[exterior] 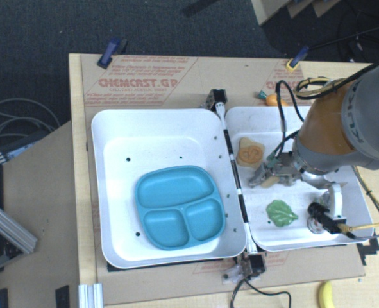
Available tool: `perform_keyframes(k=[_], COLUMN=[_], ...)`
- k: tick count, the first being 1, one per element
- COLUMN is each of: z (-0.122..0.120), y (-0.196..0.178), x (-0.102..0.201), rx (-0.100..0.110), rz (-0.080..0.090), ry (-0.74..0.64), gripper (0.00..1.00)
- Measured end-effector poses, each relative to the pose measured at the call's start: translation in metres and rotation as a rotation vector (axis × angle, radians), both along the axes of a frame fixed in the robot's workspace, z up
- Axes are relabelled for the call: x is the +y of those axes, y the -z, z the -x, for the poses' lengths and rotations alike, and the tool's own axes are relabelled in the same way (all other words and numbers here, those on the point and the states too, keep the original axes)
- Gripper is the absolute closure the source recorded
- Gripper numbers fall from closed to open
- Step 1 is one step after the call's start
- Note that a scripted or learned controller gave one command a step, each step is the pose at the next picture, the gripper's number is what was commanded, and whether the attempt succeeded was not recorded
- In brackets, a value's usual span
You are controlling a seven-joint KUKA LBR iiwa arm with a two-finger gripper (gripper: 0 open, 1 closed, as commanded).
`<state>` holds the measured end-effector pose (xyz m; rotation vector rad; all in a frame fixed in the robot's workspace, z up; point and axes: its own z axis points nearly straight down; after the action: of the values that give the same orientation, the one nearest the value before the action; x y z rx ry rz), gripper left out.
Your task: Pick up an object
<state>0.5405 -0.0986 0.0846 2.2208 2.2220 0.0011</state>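
Tan cookie-shaped object [251, 153] lying flat in the right bin [266, 124], near its left wall, toward the far end. Green leafy piece [281, 213] in the same bin, nearer the front, well apart from the tan one. Gripper [264, 174] low in that bin between the two, just beside the tan object; state of the fingers impossible to tell, nothing seen between them. Blue divided plate [179, 205] in the left bin [112, 133]. Both bins on the counter [80, 172].

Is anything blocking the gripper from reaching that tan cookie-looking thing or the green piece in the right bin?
Nothing visible does. The gripper sits low in the right bin, just below the tan piece and up-left of the green piece, with bare bin floor between.
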Motion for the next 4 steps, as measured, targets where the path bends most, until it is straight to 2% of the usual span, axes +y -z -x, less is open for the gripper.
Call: perform_keyframes(k=[1,2,3,4], z=[0.062,0.026,0.007,0.062], y=[0.001,0.000,0.000,0.001], x=[-0.001,-0.006,-0.013,0.002], rx=[0.003,0.000,-0.001,0.003], rz=[0.000,0.001,0.001,-0.001], ry=[0.001,0.001,0.001,0.001], gripper=[0.00,0.00,0.00,0.00])
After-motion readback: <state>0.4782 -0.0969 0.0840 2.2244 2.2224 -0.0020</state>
